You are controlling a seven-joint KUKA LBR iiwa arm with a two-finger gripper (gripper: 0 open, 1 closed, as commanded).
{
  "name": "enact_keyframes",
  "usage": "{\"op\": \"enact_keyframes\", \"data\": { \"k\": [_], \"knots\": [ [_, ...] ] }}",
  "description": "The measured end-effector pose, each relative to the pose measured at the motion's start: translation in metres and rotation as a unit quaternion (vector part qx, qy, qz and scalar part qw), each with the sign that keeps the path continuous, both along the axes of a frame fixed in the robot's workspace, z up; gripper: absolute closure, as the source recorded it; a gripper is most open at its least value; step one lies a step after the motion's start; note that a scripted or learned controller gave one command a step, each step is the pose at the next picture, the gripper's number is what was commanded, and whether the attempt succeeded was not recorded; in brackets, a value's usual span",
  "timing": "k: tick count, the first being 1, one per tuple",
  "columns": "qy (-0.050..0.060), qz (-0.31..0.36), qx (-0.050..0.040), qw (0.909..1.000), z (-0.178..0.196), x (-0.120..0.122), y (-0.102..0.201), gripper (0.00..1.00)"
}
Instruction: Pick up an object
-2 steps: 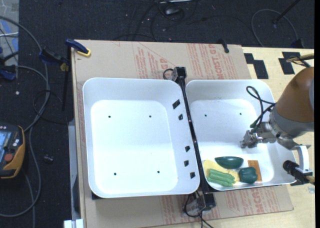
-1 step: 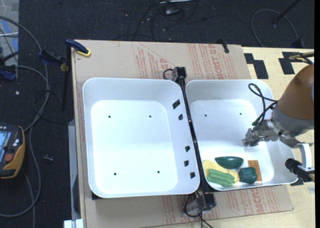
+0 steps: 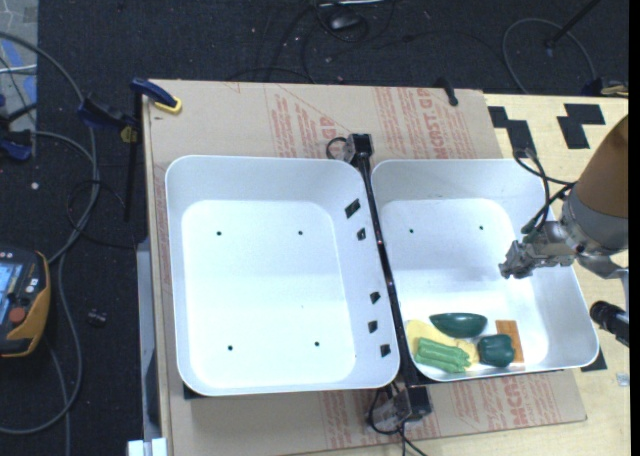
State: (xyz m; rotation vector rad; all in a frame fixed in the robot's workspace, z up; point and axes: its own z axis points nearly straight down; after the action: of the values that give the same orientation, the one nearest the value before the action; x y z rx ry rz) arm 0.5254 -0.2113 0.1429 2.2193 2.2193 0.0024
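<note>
Several small objects lie in the near corner of the right bin (image 3: 450, 184): a dark green dome-shaped piece (image 3: 458, 323), a bright green ridged piece (image 3: 441, 354), a teal green lump (image 3: 495, 349), a yellow flat piece (image 3: 424, 330) and an orange-brown card (image 3: 508, 330). My gripper (image 3: 520, 260) hangs over the right side of that bin, up and to the right of the pile, apart from every object. Nothing shows between its tips.
The left bin (image 3: 190, 184) sits beside the right one, with a black divider strip (image 3: 378, 254) between them. Both rest on a cardboard sheet (image 3: 290, 114). Cables and a clamp (image 3: 158, 96) lie beyond the bench's far edge.
</note>
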Motion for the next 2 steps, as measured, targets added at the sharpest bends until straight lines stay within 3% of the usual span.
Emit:
{"op": "enact_keyframes", "data": {
  "k": [2],
  "knots": [
    [0.0,0.0,0.0001,1.0,0.091,0.011,-0.001,1.0]
  ]
}}
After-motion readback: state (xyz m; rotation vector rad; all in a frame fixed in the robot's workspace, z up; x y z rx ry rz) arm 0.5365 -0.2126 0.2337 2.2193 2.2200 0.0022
